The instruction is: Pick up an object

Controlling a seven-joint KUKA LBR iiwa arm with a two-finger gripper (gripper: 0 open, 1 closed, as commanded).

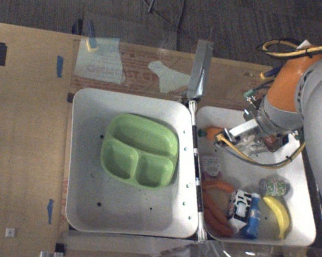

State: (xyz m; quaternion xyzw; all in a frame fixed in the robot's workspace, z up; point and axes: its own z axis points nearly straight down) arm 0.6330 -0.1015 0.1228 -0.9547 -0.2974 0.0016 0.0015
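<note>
The right bin (307, 231) holds several things. A yellow banana (278, 215) lies at the front right beside a blue and white carton (246, 211). A green-patterned round thing (275, 186) sits just behind the banana. Long orange-red pieces (215, 214) lie along the bin's left wall, with a small pale packet (210, 165) behind them. A small orange thing (213, 132) rests at the back left corner. My gripper (256, 145) hangs low over the back of this bin, just right of that orange thing, and its tips are blurred against the bin floor.
The left bin (80, 197) bears a green divided plate (140, 150) near its middle. A metal divider (199, 77) runs between the bins at the back. Yellow cable (246, 156) loops under the wrist. Tape and paper lie on the bench behind.
</note>
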